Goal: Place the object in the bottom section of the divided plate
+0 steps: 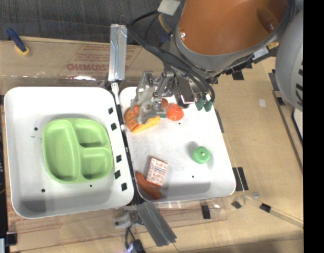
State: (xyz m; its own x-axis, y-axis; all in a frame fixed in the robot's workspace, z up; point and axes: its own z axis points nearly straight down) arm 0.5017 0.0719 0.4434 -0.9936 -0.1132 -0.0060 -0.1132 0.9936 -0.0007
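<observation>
While the gripper (149,100) sits low over the toy food pile (141,119) in the right bin (217,157), can't tell its grip; green divided plate (77,150) sits in the left bin (19,141).

Robot lab: taped cardboard bench (267,141) (two white bins (19,141)).

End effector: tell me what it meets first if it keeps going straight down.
Probably the cluster of orange and yellow toy food beneath the end effector, near the right bin's top-left corner; depth is unclear.

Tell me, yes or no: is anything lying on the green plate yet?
No. All three sections of the green plate in the left bin are bare; the toys sit in the right bin.
</observation>
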